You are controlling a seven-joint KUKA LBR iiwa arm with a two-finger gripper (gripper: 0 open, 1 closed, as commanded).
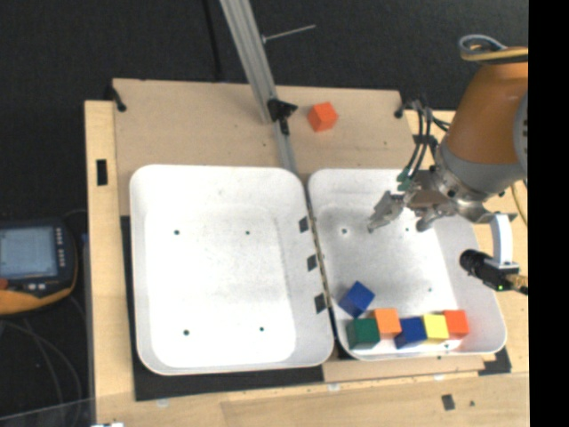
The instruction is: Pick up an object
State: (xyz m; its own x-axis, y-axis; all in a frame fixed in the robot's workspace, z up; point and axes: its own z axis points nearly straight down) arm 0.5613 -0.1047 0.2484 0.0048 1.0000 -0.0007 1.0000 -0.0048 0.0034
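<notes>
The gripper (pixel 402 215) hung with fingers spread, holding nothing. Below it lay the blue cube (pixel 357 297), seemingly light, rigid and smooth-sided; opposite flat faces looked the best hold.

blocks (pixel 409 326) in right bin (pixel 356 194), lower part | one block (pixel 322 116) on bench (pixel 196 114), upper centre | left bin (pixel 142 238) beside

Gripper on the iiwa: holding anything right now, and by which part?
Nothing held. The two-finger gripper hangs open above the right white bin, with no object between its fingers; the coloured blocks lie apart along the bin's near edge.
</notes>
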